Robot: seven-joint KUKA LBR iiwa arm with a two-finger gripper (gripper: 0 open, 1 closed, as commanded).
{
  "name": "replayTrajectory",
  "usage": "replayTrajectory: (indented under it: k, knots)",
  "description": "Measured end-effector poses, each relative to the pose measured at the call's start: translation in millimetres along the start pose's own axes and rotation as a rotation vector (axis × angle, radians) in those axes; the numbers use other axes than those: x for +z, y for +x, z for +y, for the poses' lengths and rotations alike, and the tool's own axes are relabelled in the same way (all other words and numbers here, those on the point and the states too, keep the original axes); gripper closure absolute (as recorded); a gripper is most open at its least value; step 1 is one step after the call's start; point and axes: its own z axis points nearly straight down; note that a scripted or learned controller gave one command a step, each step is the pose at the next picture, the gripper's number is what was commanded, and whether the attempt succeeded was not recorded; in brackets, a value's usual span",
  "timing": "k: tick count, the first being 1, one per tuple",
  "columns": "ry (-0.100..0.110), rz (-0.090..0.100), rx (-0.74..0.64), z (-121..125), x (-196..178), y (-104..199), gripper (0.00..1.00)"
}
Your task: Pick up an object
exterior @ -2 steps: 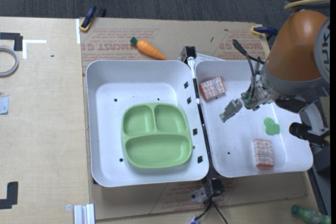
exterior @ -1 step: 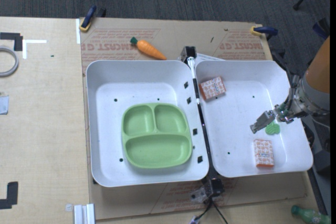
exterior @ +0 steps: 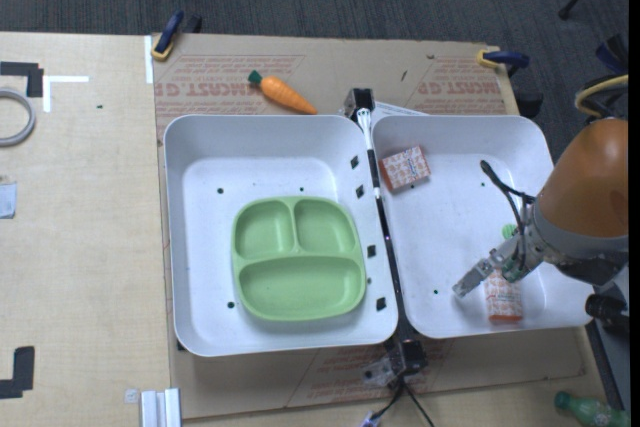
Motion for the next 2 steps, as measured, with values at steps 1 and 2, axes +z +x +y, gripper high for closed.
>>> replayTrajectory:
  k: [1,2]
  knots:
    - [0.000,0.000,-0.188,27,0,42,0.00]
    - [-0.001,-0.002,-0.387,69,0,11,0.00]
